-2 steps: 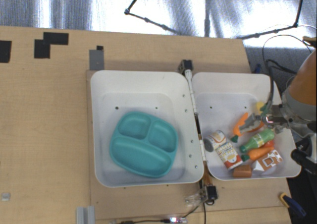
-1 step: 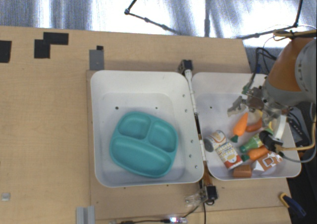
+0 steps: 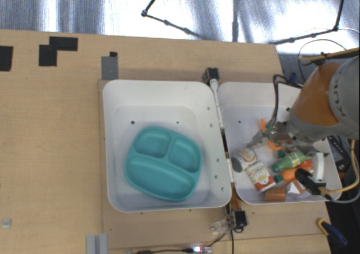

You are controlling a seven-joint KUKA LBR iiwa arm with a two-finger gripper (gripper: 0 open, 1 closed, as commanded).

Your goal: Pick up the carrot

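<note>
My gripper (image 3: 269,136) is low in the right bin (image 3: 247,101), near its middle, with the arm coming in from the right. An orange piece, which I take for the carrot (image 3: 274,146), lies right under the gripper, and a small orange tip (image 3: 262,126) pokes out on the far side. The gripper's body hides most of it, so I cannot make out whether the carrot is held. A second orange piece (image 3: 288,175) lies nearer the front, beside a green bottle (image 3: 290,162).
The right bin also holds a white carton with an orange label (image 3: 259,174), a grey can (image 3: 238,161) and a brown sausage-like piece (image 3: 275,194). A teal divided plate (image 3: 163,163) lies in the left bin (image 3: 124,112). A ridge (image 3: 220,129) separates the bins.
</note>
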